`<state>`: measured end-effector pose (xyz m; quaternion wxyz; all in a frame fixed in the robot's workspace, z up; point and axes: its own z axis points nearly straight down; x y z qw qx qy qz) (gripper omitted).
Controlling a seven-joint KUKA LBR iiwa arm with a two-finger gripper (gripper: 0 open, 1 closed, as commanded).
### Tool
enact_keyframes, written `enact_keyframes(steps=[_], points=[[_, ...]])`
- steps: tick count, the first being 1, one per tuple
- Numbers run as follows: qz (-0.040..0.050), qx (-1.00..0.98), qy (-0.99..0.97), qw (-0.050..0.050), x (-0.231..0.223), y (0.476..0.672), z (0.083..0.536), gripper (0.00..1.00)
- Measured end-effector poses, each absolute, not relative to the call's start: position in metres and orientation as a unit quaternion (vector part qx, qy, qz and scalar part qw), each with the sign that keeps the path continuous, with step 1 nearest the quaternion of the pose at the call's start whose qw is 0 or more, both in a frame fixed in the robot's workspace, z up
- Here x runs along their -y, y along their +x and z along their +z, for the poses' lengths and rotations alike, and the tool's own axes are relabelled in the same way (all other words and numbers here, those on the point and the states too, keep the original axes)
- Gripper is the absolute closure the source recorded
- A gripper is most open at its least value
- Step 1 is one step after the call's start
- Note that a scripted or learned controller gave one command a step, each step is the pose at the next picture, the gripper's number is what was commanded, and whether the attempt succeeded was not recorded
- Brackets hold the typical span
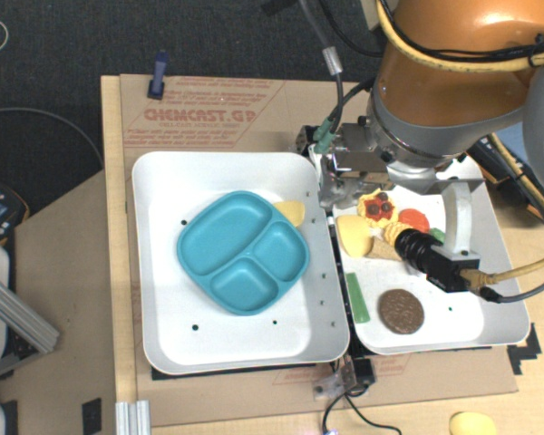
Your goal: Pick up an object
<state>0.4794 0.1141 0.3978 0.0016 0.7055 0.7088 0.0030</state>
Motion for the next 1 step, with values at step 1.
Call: enact_keyframes(steps=[1], points=[[0.0027, -0.705, 0.709, 0.003, -0.0646, 0.4799, 0.4366, 1.0]])
